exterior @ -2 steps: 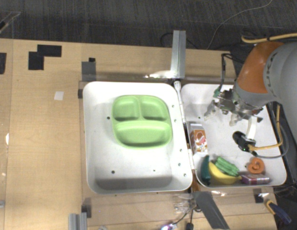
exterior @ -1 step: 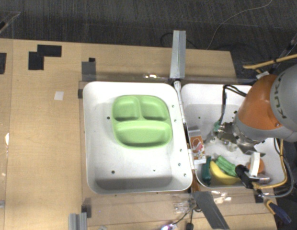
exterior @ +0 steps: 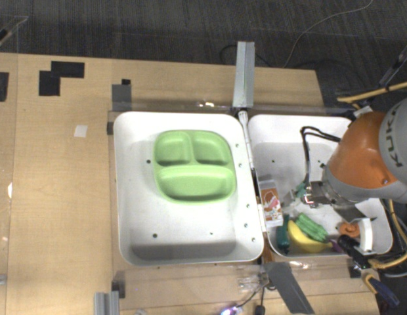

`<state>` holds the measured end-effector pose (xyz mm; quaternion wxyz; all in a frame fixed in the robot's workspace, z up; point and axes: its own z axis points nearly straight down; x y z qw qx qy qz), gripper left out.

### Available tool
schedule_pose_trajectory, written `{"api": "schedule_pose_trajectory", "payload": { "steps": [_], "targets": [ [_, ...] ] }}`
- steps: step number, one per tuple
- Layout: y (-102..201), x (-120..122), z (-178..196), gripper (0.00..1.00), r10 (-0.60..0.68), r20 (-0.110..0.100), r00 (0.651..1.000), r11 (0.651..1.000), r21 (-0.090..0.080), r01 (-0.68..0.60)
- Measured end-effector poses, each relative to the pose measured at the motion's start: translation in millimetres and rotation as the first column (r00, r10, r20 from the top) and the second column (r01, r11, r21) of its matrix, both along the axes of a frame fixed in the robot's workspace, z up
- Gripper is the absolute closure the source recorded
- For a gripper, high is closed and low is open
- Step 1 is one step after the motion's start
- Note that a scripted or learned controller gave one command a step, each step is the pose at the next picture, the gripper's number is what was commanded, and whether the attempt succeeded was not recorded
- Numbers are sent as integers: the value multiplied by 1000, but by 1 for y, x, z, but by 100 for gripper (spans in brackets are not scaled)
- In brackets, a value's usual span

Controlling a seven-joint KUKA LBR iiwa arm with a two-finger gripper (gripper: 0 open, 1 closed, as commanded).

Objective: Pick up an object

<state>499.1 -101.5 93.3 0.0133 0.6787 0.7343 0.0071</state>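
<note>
Gripper (exterior: 307, 199) hangs low in the right bin (exterior: 282, 133); I cannot tell its state. Just below lie a yellow-green toy (exterior: 305, 233) and a small carton (exterior: 272, 205), likely crowded there by the bin's slope.

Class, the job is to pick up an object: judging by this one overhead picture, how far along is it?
Done: the arm has reached over the right bin, above its clutter. In hand: nothing visibly; the yellow object and green object lie on the bin floor, and the pincer's state is hidden. Left: grasping and lifting one. The green divided tray sits untouched in the left bin.
</note>
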Motion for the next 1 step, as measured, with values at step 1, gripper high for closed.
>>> {"api": "schedule_pose_trajectory", "payload": {
  "steps": [1],
  "targets": [
    [-8,20,1,0,471,-6,882,882,-11,-471]
  ]
}}
